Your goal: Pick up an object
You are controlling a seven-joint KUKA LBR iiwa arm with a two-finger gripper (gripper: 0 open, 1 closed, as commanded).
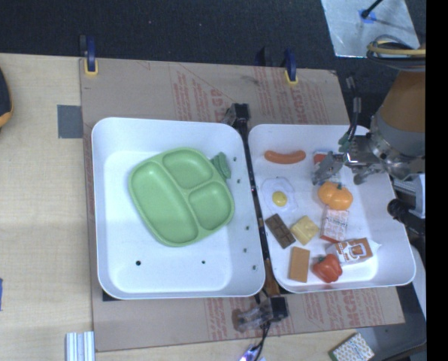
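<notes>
Cardboard-lined bench [171,89] carries 2 white bins; the left bin [111,201] holds a green divided plate [180,195]. Over the right bin's [389,273] far edge, the gripper [331,168] hangs above an orange fruit [335,195]; whether its claw is wide or narrow, I cannot tell.

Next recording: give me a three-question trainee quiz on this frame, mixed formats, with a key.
1. True or false: the green divided plate lies in the left bin.
2. Which item lies nearest the gripper? A) sausage B) orange fruit C) brown bar
3. Fill in: the fried egg lies in the ___ bin.

Key: 1 true; 2 B; 3 right.
</notes>
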